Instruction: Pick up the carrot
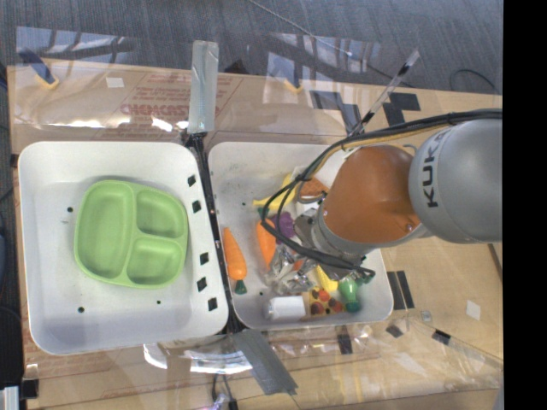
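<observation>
Look at the carrot (234, 254): you can see it is long, smooth and orange, with a small dark green tip at its near end, and it lies in the right bin (244, 165) tight against that bin's left wall. Just beside it, closer to the middle of the bin, sits a second orange piece (266, 242) that is shorter and pointed. Near that you can spot a small purple thing (285, 225), a white block (286, 307), a round green piece (349, 290) and some little yellow and red bits in a pile. The tool (291, 267) hangs over this pile; it looks shiny and metal, with black cables looping round it, and you cannot tell if it is gripping or let go. The arm (427, 186) above it is round and smooth, orange then grey, and the grey part says "KUKA" in dark letters. The left bin (43, 169) holds a light green plastic plate (131, 233) with three parts and soft round corners. The bench (111, 92) under both bins has brown card with faint red writing too blurred to read, under shiny clear plastic and strips of grey tape.
</observation>
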Action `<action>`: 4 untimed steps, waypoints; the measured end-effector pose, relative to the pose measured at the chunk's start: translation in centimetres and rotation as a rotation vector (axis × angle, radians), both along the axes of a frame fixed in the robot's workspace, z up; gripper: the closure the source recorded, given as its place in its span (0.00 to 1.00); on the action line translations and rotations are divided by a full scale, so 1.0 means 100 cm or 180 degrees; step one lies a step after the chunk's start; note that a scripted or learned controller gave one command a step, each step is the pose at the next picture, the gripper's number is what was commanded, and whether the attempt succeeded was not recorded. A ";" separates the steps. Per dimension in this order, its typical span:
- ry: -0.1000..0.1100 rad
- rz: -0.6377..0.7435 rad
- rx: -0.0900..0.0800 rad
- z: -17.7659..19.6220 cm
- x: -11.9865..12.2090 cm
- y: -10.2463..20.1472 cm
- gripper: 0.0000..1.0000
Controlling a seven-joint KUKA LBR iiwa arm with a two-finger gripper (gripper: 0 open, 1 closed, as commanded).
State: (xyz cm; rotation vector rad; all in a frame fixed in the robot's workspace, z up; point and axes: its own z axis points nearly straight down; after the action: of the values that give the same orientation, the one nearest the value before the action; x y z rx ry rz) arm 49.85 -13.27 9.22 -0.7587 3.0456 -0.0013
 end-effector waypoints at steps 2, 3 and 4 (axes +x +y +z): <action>0.0047 -0.0644 0.0009 0.027 -0.008 0.019 1.00; -0.0015 -0.0555 0.0005 0.103 -0.004 0.074 1.00; 0.0003 -0.0028 0.0003 0.100 0.039 0.147 1.00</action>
State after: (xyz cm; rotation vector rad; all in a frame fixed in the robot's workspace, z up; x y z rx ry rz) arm 53.71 1.45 19.20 -0.7453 3.0494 0.0006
